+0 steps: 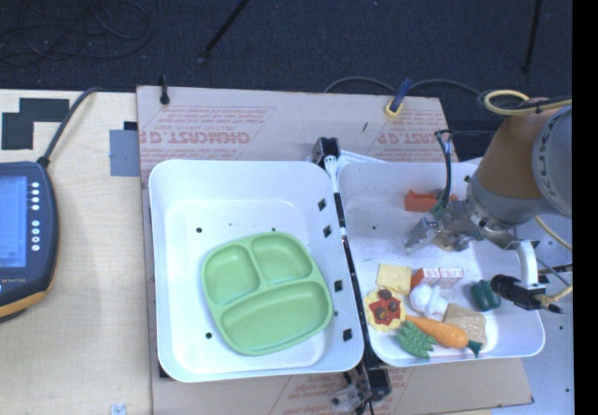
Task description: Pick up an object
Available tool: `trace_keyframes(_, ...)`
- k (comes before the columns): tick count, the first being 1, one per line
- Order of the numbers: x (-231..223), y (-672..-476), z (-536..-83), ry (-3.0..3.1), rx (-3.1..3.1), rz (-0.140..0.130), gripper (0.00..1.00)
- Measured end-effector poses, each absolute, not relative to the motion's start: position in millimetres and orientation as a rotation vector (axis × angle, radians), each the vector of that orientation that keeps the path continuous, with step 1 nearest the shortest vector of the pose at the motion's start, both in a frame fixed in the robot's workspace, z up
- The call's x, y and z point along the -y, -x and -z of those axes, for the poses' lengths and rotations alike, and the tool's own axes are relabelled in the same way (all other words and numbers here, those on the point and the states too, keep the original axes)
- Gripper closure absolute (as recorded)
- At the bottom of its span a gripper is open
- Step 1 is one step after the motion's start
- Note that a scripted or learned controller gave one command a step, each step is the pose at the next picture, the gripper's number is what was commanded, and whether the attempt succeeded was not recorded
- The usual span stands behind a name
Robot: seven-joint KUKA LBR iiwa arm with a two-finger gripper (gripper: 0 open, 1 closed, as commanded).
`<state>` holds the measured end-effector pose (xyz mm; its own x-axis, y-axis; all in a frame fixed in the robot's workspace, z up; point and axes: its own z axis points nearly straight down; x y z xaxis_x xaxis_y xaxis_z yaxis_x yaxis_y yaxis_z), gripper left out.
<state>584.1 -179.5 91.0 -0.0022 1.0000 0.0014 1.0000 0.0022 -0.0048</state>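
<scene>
- Gripper first: it is seen in the right bin, just above the heap of toy food, and nothing is held between its fingers, which look spread apart.
- At the far left, a handheld screen is laid on the bench.
- Next, the left bin is seen, and a green tray with three parts is laid flat in it.
- After that comes the right bin, where the things to be picked up are kept.
- At its near end a heap is found: a yellow block, a little pizza slice, a leafy green piece, a carrot, a white round thing and a tan slice.
- A red and white box is laid just below the gripper, and an orange-red piece sits alone near the far side.
- A dark green piece is seen at the right edge.
- The arm is reached in from the right.
- The step in hand is judged to be the reach; nothing has been picked yet.
- For the next move, one piece would need to be chosen, the gripper lowered over it, and the fingers closed on both its sides.
- The heap is packed tight, so a lone piece may be easier to take.
</scene>
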Motion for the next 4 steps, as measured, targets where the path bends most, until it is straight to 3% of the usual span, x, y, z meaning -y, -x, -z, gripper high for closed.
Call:
trace_keyframes(1,134,-625.5,-89,2.22,2.229,0.001,0.0)
trace_keyframes(2,143,-642.3,-88,2.211,2.213,-0.013,0.0)
trace_keyframes(3,136,-642.0,-88,2.218,2.214,-0.014,0.0)
trace_keyframes(4,137,-643.4,-98,2.219,2.22,-0.01,1.0)
